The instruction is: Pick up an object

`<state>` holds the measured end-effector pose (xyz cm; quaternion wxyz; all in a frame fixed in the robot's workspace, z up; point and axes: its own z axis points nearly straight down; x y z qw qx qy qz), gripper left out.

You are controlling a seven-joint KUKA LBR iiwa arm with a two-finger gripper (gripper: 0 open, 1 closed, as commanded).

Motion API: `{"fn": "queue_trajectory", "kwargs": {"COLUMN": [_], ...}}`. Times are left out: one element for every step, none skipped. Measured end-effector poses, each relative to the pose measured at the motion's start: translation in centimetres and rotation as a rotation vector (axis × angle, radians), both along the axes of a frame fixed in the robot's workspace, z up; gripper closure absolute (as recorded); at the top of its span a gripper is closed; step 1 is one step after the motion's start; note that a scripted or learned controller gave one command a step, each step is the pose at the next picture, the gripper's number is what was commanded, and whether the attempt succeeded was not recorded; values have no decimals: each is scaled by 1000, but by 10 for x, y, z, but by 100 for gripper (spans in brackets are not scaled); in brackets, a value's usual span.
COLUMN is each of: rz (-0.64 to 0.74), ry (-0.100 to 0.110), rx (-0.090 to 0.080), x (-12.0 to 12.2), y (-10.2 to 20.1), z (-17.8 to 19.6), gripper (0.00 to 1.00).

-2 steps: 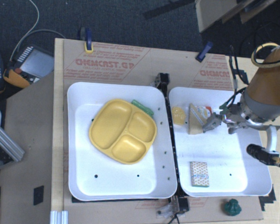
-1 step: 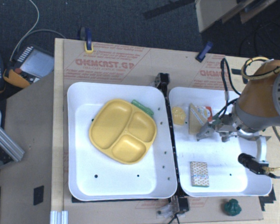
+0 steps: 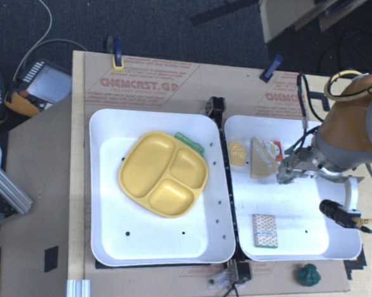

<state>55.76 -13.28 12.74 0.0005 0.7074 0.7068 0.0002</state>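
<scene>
The right bin (image 3: 306, 245) holds a small yellow rounded object (image 3: 237, 153) at its far left. Next to it lies a tan packet with a red and white end (image 3: 262, 159). A small patterned box (image 3: 265, 230) lies toward the bin's near side. My gripper (image 3: 288, 170) hangs low in this bin, right beside the packet's right edge; whether it touches the packet is unclear. In the left bin (image 3: 104, 221) sits a yellow divided plate (image 3: 163, 173), and a green object (image 3: 189, 142) pokes out from behind its far rim.
The grey arm with its orange band (image 3: 346, 124) reaches in over the right bin's far right corner. A black fitting (image 3: 338, 214) juts out by the bin's right wall. A small green toy (image 3: 307, 274) lies on the bench in front of the right bin.
</scene>
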Motion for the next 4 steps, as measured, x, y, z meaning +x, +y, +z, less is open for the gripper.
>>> {"fn": "queue_trajectory", "kwargs": {"rz": [2, 2, 7, 6], "ry": [-6, -7, 2, 4], "rx": [-1, -2, 3, 3], "x": [0, 2, -9, -19], "y": [7, 7, 61, 105], "z": [61, 115, 122, 108], "gripper": [100, 100, 100, 100]}}
